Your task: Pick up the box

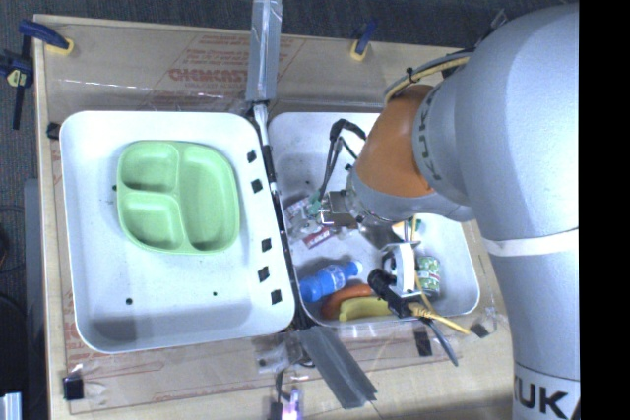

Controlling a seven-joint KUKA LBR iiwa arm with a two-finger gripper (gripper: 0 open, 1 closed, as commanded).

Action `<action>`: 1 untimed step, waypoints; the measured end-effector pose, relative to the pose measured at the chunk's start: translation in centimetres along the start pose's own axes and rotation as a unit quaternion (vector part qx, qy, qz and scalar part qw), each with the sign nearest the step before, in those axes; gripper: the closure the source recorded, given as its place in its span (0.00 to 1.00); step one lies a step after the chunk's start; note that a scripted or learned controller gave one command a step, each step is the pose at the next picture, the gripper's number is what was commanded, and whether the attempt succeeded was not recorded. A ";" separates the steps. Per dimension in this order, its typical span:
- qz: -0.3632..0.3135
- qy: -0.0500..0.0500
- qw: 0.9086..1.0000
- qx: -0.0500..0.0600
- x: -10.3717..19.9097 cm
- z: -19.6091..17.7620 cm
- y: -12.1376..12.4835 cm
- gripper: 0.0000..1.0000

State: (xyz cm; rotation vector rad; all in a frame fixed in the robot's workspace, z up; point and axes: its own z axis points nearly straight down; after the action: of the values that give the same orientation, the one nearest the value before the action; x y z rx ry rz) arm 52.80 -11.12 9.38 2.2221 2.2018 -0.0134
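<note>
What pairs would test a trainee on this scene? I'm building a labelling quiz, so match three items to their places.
Items:
1. green three-compartment plastic plate
2. blue plastic bottle
3. orange band on the arm's wrist

Places:
A. over the right bin
B. in the left bin
C. near the front of the right bin

Pairs: 1-B, 2-C, 3-A

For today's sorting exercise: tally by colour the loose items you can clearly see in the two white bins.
Green: 1, the divided plate in the left bin
Blue: 1, the bottle in the right bin
Yellow: 1, the banana-like piece
Red and white: 1, the small packet
Total: 4; the arm hides other items.
</note>
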 end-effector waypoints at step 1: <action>-0.004 0.004 1.000 0.003 0.5 -0.9 0.0 1.00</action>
State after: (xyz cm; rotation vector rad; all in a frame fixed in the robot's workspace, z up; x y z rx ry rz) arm 52.80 -10.58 10.27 2.2193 2.2179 -0.0101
